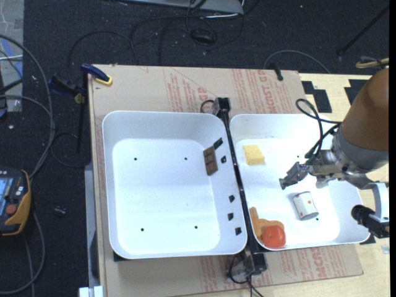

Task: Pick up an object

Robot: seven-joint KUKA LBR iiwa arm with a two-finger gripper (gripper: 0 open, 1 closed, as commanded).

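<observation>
The gripper (296, 177), jaws apparently apart and empty, hovers just beside the can (304, 205), likely lining up a grab.

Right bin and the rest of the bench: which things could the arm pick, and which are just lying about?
Job:
- gripper, over the right bin
- yellow block
- white cylinder
- red and orange toy
- brown block in the left bin

Lying about:
- blue and yellow clamp
- cables on the floor
- orange-edged device
</observation>
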